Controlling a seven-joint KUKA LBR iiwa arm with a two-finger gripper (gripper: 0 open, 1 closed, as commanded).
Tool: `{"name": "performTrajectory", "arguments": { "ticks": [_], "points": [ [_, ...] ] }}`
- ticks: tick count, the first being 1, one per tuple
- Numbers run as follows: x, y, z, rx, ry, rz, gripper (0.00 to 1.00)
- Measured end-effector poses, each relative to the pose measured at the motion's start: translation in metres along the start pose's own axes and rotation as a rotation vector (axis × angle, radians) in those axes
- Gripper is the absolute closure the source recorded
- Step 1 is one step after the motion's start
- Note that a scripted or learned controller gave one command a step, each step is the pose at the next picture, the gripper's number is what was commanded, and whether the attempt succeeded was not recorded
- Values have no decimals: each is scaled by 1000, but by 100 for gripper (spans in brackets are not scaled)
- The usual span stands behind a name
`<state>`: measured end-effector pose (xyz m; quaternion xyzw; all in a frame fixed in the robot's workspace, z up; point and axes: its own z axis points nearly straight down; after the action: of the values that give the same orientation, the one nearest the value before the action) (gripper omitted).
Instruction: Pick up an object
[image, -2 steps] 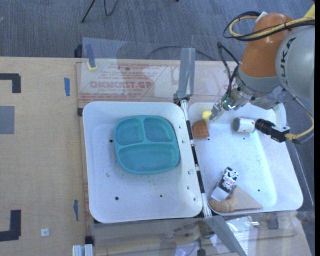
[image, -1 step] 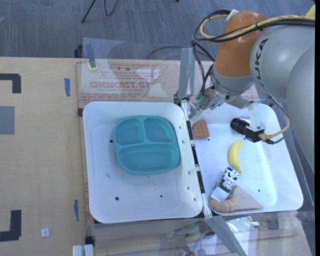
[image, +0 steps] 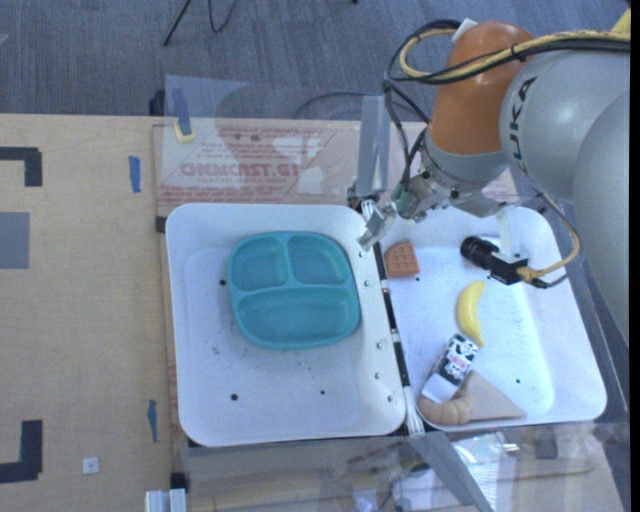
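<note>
Gripper (image: 372, 232) sits over ridge where left bin (image: 200, 380) meets right bin (image: 545, 365), at far end. Whether it is clenched or released, you cannot tell.

- Brown waffle square (image: 402, 260) — just beside gripper on arm's side, in right bin, apart from it.
- Banana (image: 470, 308) — past waffle square, farther from gripper, toward near edge.
- Cow-patterned carton (image: 455, 364) — beyond banana, lower end touching tan wedge (image: 478, 405).
- Teal divided plate (image: 295, 290) — on gripper's other side, in left bin, near but not touching.
</note>
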<state>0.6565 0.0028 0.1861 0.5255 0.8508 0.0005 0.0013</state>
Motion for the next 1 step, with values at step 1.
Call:
{"name": "performTrajectory", "arguments": {
  "ticks": [1],
  "points": [
    [-36, -75, -16, 1, 1, 77, 0]
  ]
}}
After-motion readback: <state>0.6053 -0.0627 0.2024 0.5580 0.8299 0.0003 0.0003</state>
